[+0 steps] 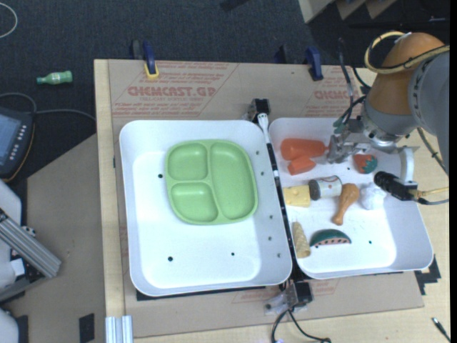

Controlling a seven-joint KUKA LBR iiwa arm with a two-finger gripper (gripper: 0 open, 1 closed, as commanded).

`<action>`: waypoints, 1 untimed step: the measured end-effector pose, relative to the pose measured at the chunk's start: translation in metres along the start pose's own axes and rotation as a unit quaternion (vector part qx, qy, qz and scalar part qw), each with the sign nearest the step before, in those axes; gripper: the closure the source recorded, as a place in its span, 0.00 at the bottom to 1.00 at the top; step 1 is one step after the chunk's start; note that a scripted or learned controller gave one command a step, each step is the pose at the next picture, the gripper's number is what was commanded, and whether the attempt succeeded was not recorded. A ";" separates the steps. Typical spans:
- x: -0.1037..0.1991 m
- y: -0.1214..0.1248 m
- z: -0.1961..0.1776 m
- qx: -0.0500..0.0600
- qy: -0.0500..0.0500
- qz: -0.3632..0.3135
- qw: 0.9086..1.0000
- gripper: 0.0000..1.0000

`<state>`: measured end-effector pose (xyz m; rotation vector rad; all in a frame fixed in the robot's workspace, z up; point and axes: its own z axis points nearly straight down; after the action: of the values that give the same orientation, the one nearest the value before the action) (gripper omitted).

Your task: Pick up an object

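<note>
The tabletop (214,84) is a brown board printed with red lettering, held at its far edge by two blue clamps (150,59) at about 11 and 1 o'clock. Around it lies dark carpet, with a small green bottle (56,78) on the floor at 10 o'clock and a dark device with a screen (14,141) at 9 o'clock.

Two white bins sit side by side, their inner rims touching. The left bin (143,263) holds a pale green divided plate (211,181) toward its far half; the near half and the strip along its left wall are bare white floor, the widest open room in view.

The right bin (407,249) is crowded in its far half. An orange piece (301,148) lies at its 11 o'clock, with a smaller orange piece (301,166) just beside it. A yellow block (297,196) rests against the left wall, a small dark-ended cylinder (325,188) near it, and a tan drumstick (346,201) at the centre. A corn cob (301,240) and a watermelon slice (330,238) lie toward the near edge. A red and green berry (366,163) sits at 1 o'clock. The near right corner of this bin is open.

The arm (400,77) comes in from 2 o'clock, and the gripper (343,148) hangs low between the orange piece and the berry, close to both. Whether its jaws stand apart or closed I cannot tell, and nothing is seen between them.
</note>
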<state>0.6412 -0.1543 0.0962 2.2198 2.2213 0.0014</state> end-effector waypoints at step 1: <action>-0.007 -0.004 -0.048 -0.002 -0.001 0.000 1.000 1.00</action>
<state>0.6375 -0.1611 0.1444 2.2173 2.2171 0.0043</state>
